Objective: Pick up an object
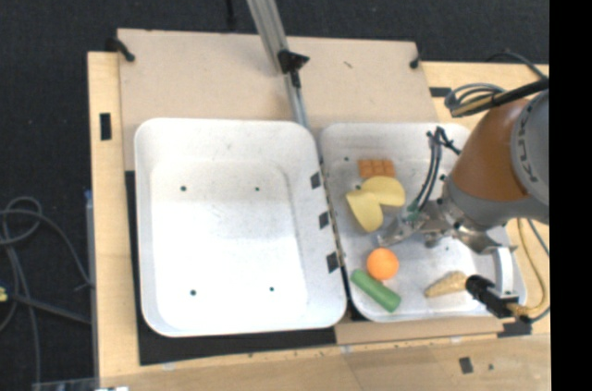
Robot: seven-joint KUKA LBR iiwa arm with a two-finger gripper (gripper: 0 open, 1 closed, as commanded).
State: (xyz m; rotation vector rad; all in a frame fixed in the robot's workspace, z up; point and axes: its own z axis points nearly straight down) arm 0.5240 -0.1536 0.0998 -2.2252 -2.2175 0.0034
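Left bin (231,223): shallow, white, a few dark specks on its floor, edge to edge with the right bin (407,140) along the middle of the bench (231,66). A metal rail (264,6) slanting from far left down toward the seam between the bins. In the right bin, going left to right: a green stick (376,291) at the near left corner, long axis running from far left to near right, far end just beside the orange ball (382,264); a yellow wedge (375,201) farther back, roughly in two pale lobes, broad side toward the left wall; a small orange block (376,167) just beyond it, touching or nearly touching its far edge, long axis left to right; a tan cone-like piece (446,285) near the right front, lying flat, long axis left to right with the right end tilted a little farther away, pointed end to the left. Gripper (405,227) low over the bin's middle, just right of the yellow wedge and beyond the ball, apart from the ball. Nothing seen between its fingers; how wide the claw stands, cannot tell. Arm (495,172) with its orange band coming in from the right over the bin's right half.
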